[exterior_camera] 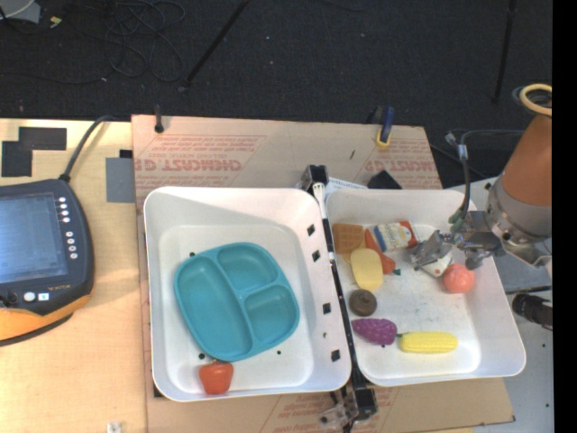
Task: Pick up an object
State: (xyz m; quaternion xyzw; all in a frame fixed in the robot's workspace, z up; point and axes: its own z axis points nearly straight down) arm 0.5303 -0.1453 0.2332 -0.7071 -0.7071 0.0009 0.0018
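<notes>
Cardboard-covered desk point(225, 152), two white bins. Claw point(439, 253) hangs low in right bin point(505, 350) near its back right corner, finger state can't tell. Pink ball point(459, 280) lies just beside it, toward the bin's front edge: likely nearest pick.

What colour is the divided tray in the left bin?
Teal blue; the divided tray shows clearly in the camera view.
</notes>
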